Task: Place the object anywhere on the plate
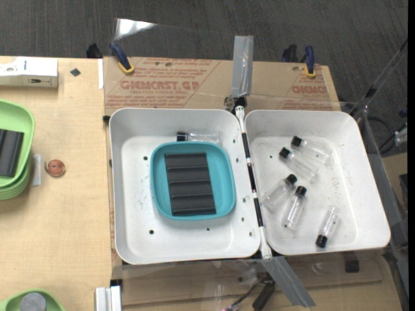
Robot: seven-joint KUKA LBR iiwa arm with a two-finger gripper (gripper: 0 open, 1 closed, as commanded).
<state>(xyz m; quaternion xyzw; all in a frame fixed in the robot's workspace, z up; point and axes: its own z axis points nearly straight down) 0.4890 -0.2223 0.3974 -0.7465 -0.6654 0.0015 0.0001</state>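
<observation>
A teal square plate [192, 181] with a black ribbed insert sits in the left white bin [130, 193]. One clear vial with a black cap [196, 137] lies in that bin just behind the plate, touching or nearly touching its far rim. Several more clear vials with black caps lie scattered in the right bin [363, 173]: one [308, 148] near the back, one [295, 206] in the middle, one [327, 228] near the front.
A brown cardboard sheet [214, 80] clamped with blue clips lies behind the bins. On the wooden bench to the left stand a green tray [14, 151], a small copper disc [56, 168] and a white box [27, 73].
</observation>
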